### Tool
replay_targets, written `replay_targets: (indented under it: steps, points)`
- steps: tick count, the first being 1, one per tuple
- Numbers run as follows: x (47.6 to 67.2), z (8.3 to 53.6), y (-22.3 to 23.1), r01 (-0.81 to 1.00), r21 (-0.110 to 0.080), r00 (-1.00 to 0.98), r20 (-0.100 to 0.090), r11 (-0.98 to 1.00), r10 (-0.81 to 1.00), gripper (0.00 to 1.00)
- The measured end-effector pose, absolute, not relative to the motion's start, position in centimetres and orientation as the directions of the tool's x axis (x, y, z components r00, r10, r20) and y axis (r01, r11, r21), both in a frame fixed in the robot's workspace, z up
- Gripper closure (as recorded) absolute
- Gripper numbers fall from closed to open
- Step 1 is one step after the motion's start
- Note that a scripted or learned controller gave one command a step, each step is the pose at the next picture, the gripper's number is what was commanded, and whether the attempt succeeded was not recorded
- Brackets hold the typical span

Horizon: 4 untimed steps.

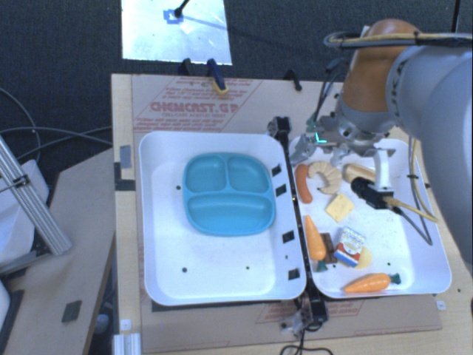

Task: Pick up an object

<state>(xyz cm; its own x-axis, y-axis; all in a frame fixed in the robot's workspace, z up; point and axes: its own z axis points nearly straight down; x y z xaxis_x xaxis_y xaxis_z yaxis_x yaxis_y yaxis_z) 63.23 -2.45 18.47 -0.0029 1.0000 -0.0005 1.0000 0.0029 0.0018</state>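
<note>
Camera view: the gripper (330, 156) sits low over the far left corner of the right bin (432, 261), just above a pale croissant-shaped piece (325, 174); whether it grips anything, cannot tell. Same bin: red sausage (303, 183) along the left wall, yellow cheese square (340, 208) mid-bin, a carrot (315, 238) further down the left wall, another carrot (367, 282) at the near edge. Left bin (166, 272) holds a blue divided plate (228, 194), centre.
</note>
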Motion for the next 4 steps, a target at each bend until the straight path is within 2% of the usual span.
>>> replay_targets:
  steps: [1, 2, 3, 4]
  points:
    - [63.3, 19.6, -2.4, 1.0, 0.005, -0.006, -0.001, 0.006, 1.0, 1.0]
    - [63.3, 19.5, -2.4, 1.0, 0.004, -0.006, -0.001, 0.006, 1.0, 0.0]
    - [58.2, 10.4, -9.6, 1.0, -0.009, 0.007, -0.002, -0.007, 1.0, 0.0]
    - [58.7, 12.0, -9.1, 1.0, 0.004, -0.002, 0.0, 0.002, 1.0, 1.0]
